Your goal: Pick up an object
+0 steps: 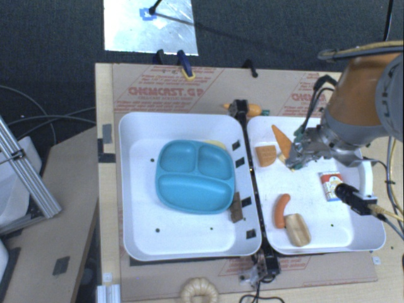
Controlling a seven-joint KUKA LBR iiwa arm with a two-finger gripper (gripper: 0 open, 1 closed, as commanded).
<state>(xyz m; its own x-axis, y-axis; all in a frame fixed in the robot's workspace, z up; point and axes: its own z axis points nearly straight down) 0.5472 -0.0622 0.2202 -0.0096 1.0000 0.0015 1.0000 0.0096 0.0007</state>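
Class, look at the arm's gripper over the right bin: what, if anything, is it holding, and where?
It cannot be told. The gripper hangs low beside the carrot and bread slice, but no object visibly sits within it.

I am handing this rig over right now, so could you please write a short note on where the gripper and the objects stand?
Gripper: low over the right bin, at its upper left, beside the toast slice and the carrot. Nothing visibly held.
Right bin also holds a sausage, a bread roll and a small red and white carton.
Left bin holds a blue divided plate.
Done: arm is positioned over the objects.
Left: pick up an object; no lift is evident yet.
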